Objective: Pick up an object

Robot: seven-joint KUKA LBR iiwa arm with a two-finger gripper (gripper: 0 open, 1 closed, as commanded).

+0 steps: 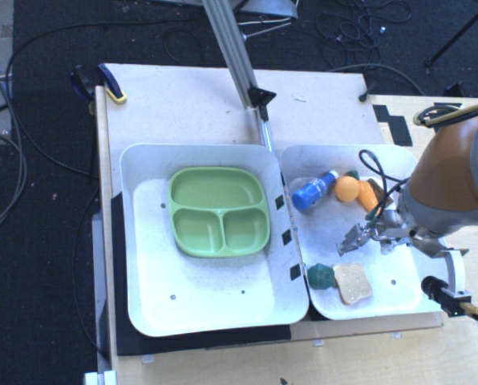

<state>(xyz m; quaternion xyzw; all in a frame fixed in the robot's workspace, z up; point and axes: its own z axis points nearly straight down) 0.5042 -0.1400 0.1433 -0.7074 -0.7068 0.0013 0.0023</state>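
Overhead, the gripper (358, 240) hangs open with nothing between its fingers mid right bin (399, 291), above a tan sponge (353, 283); no object picked yet.

**Plastic, Metal and Sponge on the Bench**

Two white bins (143, 215) look like smooth, matt plastic, lightly speckled. The green divided plate (220, 212) is smooth plastic with a soft sheen. A blue bottle (311, 191) appears glossy, an orange ball (348, 188) smooth. The tan slab (353, 283) looks rough and spongy. The pole (231, 38) is ribbed bare metal; the bench top (183, 103) matt and pale.
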